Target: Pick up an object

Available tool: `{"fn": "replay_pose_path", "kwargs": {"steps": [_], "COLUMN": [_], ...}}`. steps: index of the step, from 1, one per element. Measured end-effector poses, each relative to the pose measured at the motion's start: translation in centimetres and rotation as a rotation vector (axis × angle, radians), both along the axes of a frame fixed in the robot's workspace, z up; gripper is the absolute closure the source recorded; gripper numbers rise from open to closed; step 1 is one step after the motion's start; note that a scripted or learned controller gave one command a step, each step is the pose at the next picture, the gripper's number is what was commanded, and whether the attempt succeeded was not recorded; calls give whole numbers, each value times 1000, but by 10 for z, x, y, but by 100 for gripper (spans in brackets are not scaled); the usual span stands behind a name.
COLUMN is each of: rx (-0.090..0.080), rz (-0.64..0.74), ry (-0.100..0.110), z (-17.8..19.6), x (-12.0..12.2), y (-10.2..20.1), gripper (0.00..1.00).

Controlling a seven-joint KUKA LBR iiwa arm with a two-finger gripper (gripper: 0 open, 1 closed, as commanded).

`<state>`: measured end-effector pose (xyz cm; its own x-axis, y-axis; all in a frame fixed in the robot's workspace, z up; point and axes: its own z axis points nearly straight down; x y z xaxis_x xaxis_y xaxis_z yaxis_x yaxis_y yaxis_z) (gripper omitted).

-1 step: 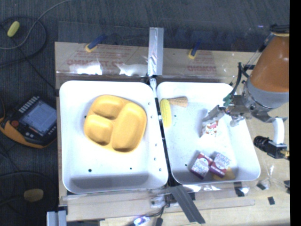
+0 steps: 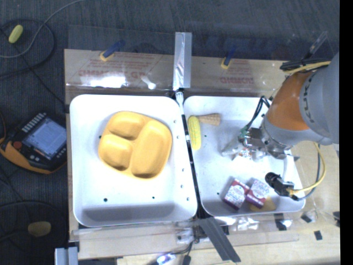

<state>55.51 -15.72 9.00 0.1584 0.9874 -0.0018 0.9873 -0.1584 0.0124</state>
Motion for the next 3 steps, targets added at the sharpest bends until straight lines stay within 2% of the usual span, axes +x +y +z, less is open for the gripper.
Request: {"fn": "replay_pose_path", "kwargs": {"steps": [1, 2, 3], "rx": [3, 0, -1], "rz": [0, -15, -9], "ry": [-1, 15, 17], "z": [10, 93, 96], "x": [1, 95, 76], "y": [1, 92, 78], "gripper": [100, 100, 100]}}
